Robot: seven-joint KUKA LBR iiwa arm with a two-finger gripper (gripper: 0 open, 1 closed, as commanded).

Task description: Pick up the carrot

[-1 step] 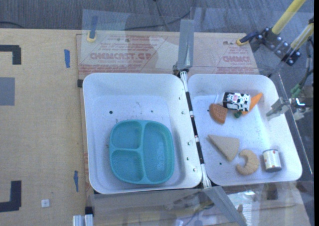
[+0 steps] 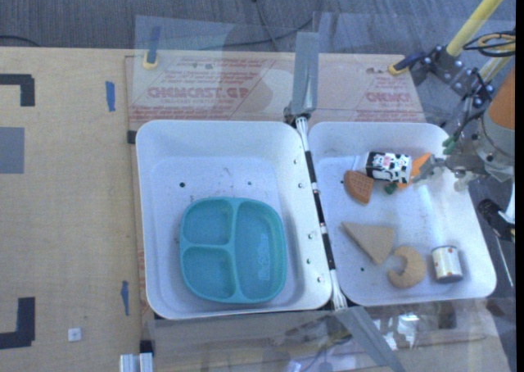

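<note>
The carrot [image 2: 419, 165] lies in the right bin [image 2: 483, 268], just beside the gripper [image 2: 455, 167] — whether the claw is spread, I cannot tell. Board behind reads "CHEMCAST".

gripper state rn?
Gripper: cannot be told. It sits at the right bin's far right edge, right beside the carrot.

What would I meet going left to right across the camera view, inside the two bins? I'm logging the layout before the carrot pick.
Teal divided plate → waffle cookie → tan wedge → black-and-white toy → bitten donut → carrot → small can → gripper.
</note>
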